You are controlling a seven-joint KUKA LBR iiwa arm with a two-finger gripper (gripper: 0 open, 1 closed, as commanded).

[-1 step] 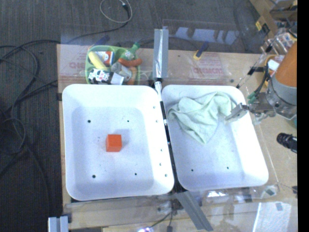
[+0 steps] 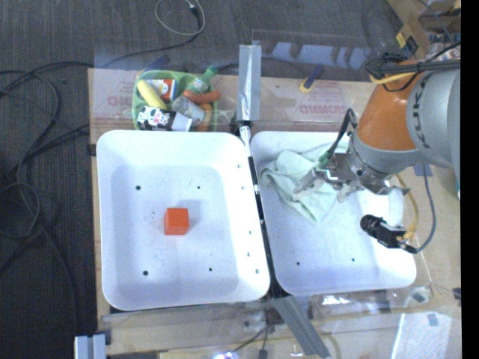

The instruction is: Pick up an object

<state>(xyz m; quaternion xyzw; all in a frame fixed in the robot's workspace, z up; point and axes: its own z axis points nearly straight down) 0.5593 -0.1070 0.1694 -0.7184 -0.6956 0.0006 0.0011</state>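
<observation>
One fixed camera looks down at a slant from above the bench [image 2: 112, 81], taking in both white bins [image 2: 120, 275] side by side; the arm [image 2: 419, 118] enters at three o'clock.

The grey arm [image 2: 441, 118] reaches in from the right, its orange band [image 2: 385, 122] sitting just above the wrist. The wrist bends downward and toward the left. The gripper [image 2: 323, 183] hangs low at the end of it, its fingers pointing left and down.
</observation>
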